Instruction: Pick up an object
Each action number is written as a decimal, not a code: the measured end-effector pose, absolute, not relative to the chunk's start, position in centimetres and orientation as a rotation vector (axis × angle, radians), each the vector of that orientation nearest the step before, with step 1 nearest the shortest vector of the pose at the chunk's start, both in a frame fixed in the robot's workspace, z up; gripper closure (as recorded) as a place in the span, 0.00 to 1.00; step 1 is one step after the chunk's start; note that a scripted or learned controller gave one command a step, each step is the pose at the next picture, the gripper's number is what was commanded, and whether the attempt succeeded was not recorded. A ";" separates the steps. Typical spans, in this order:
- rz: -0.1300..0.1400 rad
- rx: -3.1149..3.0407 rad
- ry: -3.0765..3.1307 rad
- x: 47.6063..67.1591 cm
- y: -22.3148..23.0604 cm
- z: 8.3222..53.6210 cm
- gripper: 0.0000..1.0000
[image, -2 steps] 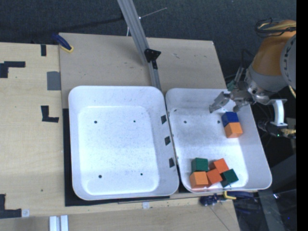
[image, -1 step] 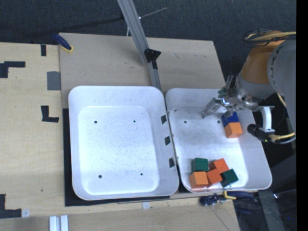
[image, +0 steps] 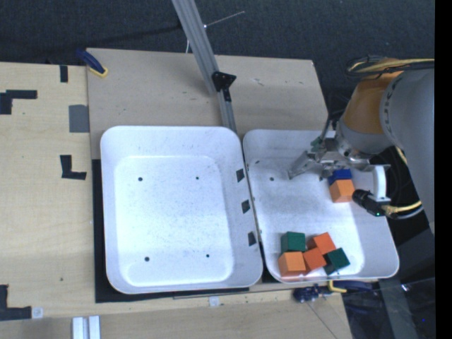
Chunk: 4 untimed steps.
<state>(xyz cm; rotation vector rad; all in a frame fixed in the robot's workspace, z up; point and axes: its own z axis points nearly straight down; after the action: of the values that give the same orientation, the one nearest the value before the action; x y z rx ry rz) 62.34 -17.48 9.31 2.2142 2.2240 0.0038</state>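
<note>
Hovering over the right-hand shallow white plastic bin (image: 263, 210), the metal two-finger end effector (image: 309, 162) sits in the bin's upper part, prongs splayed toward the bin's left; whether they are open or closed cannot be told, and nothing shows between them. Nearest candidate: small orange cube w/ blue block on top (image: 341, 186), just beside the end effector, toward the arm side and slightly nearer the camera. Alt. target: cluster of orange and green cubes (image: 311, 253) in the bin's near corner, well apart from the end effector. Judgement: shortest approach = short shift right, then descend.
</note>
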 end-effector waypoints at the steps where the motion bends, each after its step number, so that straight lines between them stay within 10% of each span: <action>1: -0.002 2.217 2.229 62.1 -17.4 10.1 1.00; 4: 0.004 2.215 2.220 62.5 -18.4 27.6 1.00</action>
<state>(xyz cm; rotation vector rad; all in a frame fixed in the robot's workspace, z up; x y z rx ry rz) 62.52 -18.45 27.65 2.2148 2.2200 0.0043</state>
